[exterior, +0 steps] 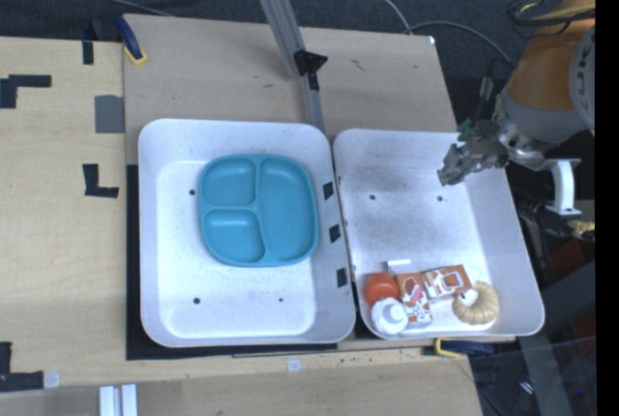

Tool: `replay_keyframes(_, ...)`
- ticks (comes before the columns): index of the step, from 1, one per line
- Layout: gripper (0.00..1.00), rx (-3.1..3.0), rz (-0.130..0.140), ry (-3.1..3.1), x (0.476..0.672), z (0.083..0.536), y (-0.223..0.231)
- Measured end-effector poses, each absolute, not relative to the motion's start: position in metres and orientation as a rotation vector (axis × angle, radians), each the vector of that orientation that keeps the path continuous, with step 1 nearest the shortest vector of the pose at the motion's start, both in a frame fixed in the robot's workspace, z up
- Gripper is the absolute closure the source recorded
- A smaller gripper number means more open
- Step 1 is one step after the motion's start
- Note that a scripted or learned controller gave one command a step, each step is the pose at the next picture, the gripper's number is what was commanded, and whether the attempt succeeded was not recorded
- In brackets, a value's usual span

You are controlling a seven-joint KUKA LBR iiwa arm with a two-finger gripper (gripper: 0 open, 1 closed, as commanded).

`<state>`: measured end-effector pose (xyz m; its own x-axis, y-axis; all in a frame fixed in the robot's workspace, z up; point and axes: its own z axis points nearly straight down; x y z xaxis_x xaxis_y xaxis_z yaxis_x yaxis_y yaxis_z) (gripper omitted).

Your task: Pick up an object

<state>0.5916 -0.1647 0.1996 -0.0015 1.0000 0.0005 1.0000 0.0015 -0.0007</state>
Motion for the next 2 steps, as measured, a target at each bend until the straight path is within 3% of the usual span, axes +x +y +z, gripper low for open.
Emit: replay_keyframes(2,1.0,-2.212,-0.001,-2.227,0.571,0.212,-0.057)
